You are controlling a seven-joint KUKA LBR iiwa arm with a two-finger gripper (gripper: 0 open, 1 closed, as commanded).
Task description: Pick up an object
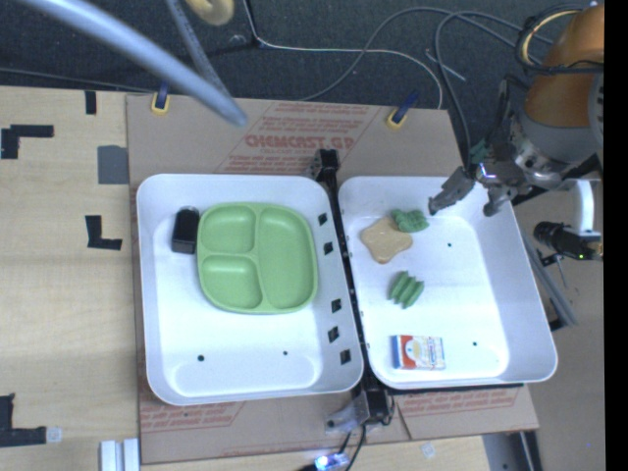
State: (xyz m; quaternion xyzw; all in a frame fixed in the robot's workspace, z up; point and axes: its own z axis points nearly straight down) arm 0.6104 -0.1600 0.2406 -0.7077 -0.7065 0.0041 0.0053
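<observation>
We see the gripper (473, 192) poised over the upper right part of the right bin (510, 292), its two fingers spread apart with nothing between them. One dark fingertip (439, 202) points toward the left, ending just beside a small green leafy piece (410, 221), though we cannot tell whether the two touch. Directly below and left of that green piece lies a tan slice of toy bread (385, 240), the two touching or nearly so. Nearer the bin's middle sits a ridged green toy vegetable (404, 289), apart from the bread. Toward the bin's near edge rests a small flat carton (419, 351) with a blue edge and a red and white label, well apart from the rest. In the left bin (162, 361) we find a light green divided plate (258, 258) with three compartments, and a small black block (184, 231) just beside its left rim
</observation>
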